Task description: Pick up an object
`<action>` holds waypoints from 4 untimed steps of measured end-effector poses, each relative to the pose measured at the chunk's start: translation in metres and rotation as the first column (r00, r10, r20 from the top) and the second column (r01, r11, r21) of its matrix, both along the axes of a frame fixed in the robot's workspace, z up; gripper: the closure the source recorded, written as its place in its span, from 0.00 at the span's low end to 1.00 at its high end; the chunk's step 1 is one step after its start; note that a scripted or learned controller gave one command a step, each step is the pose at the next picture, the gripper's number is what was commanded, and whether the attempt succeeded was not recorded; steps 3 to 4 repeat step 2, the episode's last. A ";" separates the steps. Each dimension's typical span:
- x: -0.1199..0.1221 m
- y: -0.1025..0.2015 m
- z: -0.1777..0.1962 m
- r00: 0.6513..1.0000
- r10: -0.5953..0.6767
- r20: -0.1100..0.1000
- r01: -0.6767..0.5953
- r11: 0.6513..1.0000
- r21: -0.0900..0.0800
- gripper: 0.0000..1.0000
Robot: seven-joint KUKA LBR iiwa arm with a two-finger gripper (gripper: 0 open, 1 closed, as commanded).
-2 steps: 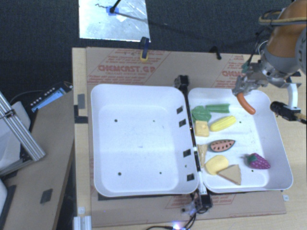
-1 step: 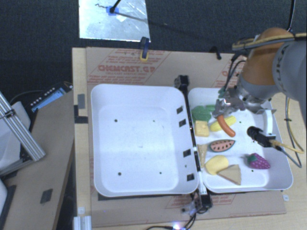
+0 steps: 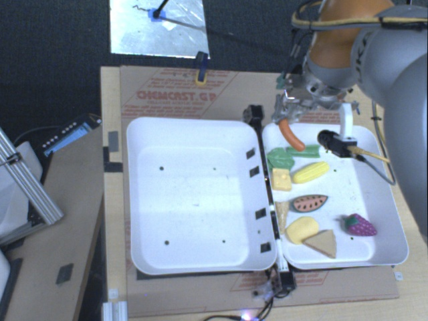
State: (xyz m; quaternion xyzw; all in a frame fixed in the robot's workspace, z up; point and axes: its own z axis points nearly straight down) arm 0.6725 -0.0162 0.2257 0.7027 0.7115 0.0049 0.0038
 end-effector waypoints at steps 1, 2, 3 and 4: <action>-0.004 0.081 -0.043 1.000 -0.001 -0.012 0.001 1.000 0.001 1.00; -0.002 0.081 0.052 1.000 -0.007 -0.001 0.007 1.000 0.000 1.00; -0.002 0.081 0.052 1.000 -0.007 -0.001 0.007 1.000 0.000 1.00; -0.002 0.081 0.052 1.000 -0.007 -0.001 0.007 1.000 0.000 1.00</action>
